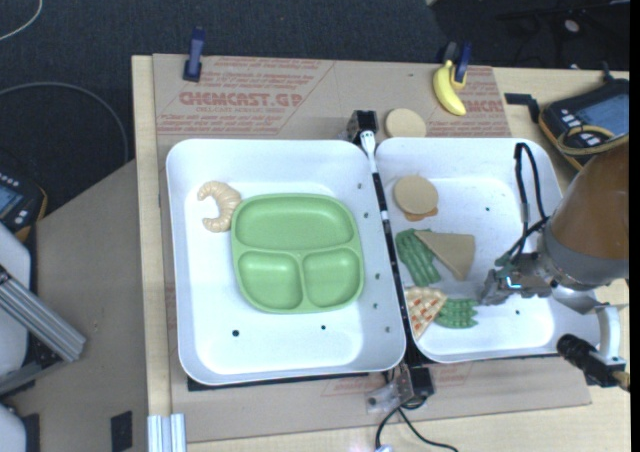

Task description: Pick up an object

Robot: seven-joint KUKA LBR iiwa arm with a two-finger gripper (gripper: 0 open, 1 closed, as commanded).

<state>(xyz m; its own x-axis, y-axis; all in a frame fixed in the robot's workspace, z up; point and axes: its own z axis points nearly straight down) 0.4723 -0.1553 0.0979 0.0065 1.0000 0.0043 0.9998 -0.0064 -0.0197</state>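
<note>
One green pea pod (457, 314) lies in the right bin (500, 340), just left of the jaws (495, 287). I cannot tell whether the jaws are open.

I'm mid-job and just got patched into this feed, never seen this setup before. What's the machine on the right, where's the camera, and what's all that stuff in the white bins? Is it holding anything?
The camera is fixed above the bench, looking down at a slant. The grey and orange shape at the right is the robot arm; its gripper is down in the right bin.

That bin holds toy food: a burger, a tan wedge, a green pickle-like piece, a pizza slice and a small green piece close to the gripper.

The left bin holds a green divided plate and a croissant. A banana and a round tan disc lie outside the bins.

I can't tell whether anything is held.
</note>
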